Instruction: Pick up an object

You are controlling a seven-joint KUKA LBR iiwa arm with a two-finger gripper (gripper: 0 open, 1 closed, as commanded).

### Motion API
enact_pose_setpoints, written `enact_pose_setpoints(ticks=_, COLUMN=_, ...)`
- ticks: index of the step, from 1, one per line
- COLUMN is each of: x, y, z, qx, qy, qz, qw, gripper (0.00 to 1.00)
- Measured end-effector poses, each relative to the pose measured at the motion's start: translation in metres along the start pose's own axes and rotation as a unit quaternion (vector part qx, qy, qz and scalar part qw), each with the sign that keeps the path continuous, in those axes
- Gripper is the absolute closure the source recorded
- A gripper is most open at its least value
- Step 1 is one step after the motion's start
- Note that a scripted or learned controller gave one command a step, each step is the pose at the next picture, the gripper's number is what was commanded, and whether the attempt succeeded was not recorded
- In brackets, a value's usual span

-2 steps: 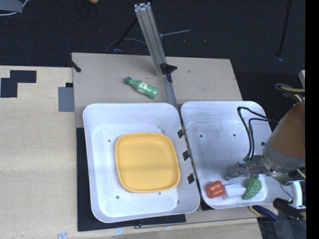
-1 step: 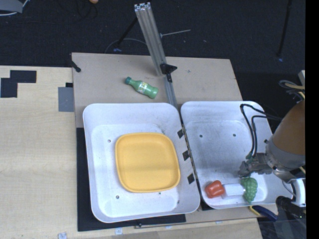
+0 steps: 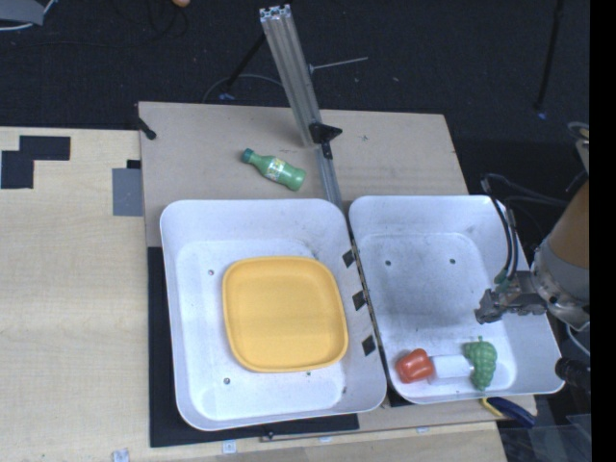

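Gripper (image 3: 493,308) sits low over the right bin (image 3: 423,221), close to that bin's right wall, at the end of the arm (image 3: 568,258) coming in from the right edge. It's small and dark here; can't tell whether it's open or closed, and nothing visible is in its grasp.

Nearest pickable things are just in front of it, toward the bin's near edge. The green toy vegetable (image 3: 481,362), probably a broccoli or similar, hard to say at this resolution, lies almost directly below the gripper in the view, near but apart from it. Beside that, to the left, a white piece (image 3: 449,366), and at its left end the red-orange toy pepper (image 3: 415,365). The three lie in a row along the near part of the right bin; green and white look like they touch, and the pepper sits up against the white piece. The pepper is the farther from the gripper.

Left bin (image 3: 183,258) holds a yellow square plate (image 3: 285,313), flat, roughly centred, well apart from the gripper. Black clips (image 3: 357,299) sit on the seam between the two bins.

Behind the bins, on the table (image 3: 404,152), a green bottle (image 3: 274,169) lies on its side, outside both bins. An aluminium extrusion post (image 3: 294,70) rises at a slant from the table just behind the seam.
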State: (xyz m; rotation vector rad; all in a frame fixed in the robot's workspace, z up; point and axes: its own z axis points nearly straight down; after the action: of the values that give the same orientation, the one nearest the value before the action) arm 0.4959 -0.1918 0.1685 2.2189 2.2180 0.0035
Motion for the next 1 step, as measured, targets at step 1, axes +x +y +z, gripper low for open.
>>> enact_pose_setpoints(ticks=1, x=-0.0077, y=-0.0034, z=-0.0586, qx=0.000, qy=0.000, qz=0.000, qw=1.0000, gripper=1.00)
